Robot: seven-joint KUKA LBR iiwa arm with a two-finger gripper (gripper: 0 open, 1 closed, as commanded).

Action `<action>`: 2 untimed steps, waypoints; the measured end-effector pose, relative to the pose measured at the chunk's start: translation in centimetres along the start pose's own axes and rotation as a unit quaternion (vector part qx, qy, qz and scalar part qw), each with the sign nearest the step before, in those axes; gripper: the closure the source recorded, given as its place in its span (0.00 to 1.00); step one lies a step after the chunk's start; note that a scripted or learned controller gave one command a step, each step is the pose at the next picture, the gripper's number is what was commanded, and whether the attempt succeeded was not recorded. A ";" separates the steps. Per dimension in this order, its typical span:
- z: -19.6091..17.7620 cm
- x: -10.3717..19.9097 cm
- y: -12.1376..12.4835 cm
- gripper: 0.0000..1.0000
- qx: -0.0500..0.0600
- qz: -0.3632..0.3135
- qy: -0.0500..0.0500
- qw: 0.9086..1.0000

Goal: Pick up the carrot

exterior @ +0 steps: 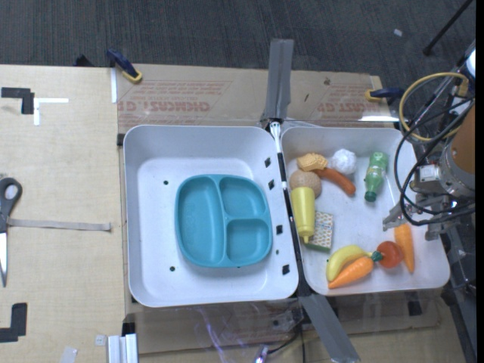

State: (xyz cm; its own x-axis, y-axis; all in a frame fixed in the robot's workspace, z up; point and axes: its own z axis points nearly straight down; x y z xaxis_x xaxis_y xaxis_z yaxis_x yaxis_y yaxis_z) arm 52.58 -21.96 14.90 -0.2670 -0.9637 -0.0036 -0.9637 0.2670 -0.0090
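Two carrots lie in the right bin (355,131). One has a green top (352,271) and rests near the front wall, against a yellow banana (344,257). The other is a plain orange one (407,248), lying lengthwise at the right side beside a red tomato (389,255). My gripper (414,224) hangs over the far end of that plain carrot. Its fingers stand apart on either side of the carrot's tip, open, and the carrot lies on the bin floor.
The right bin also holds a green bottle (374,175), a white ball (344,159), an orange sausage (338,180), a bread piece (311,162), a yellow bottle (304,212) and a cracker (324,230). A teal divided plate (224,220) sits in the left bin (144,203). Cables (423,127) loop above the wrist.
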 end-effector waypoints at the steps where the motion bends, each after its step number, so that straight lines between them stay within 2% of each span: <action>1: 5.8 -1.4 -2.1 0.00 -0.005 -0.106 -0.006 0.994; 2: 4.8 -1.3 -2.3 1.00 -0.003 -0.104 -0.005 0.995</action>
